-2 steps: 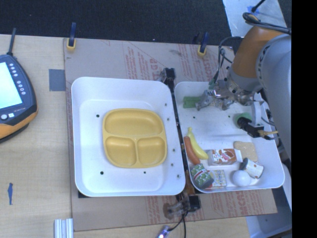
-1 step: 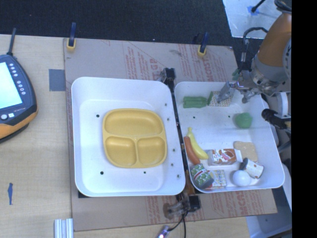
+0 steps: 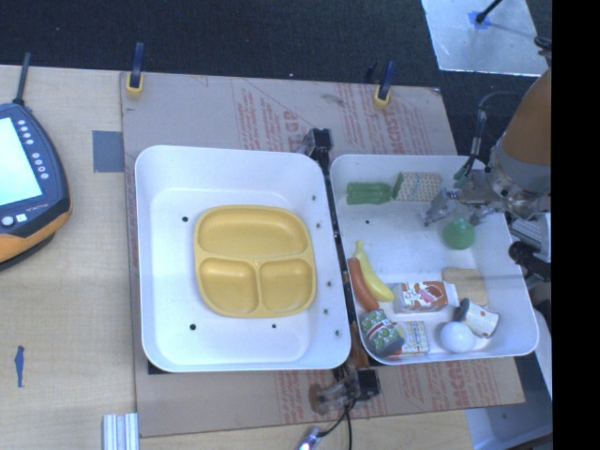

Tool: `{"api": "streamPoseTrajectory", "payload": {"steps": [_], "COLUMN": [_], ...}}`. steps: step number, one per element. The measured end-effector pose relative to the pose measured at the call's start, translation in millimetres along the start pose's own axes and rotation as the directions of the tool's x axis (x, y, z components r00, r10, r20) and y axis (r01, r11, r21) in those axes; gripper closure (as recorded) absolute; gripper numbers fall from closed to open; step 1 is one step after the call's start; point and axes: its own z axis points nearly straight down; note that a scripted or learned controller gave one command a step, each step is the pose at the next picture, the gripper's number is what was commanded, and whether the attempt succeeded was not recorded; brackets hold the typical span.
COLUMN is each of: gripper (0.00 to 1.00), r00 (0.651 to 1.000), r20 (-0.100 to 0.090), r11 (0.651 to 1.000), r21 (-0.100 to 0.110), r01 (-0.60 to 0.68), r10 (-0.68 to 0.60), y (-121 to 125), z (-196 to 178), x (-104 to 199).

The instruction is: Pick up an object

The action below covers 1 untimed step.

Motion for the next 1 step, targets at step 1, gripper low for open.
{"api": "streamPoseTrajectory", "payload": {"steps": [1], "gripper": [0.00], "r00": [1.000], "r20": [0.000], "r11": [1.000], "r21": [0.000], "r01": [0.001], "r10": [-0.001], "y": [-10.4], "z": [22.9], "x": [-3.0]}}
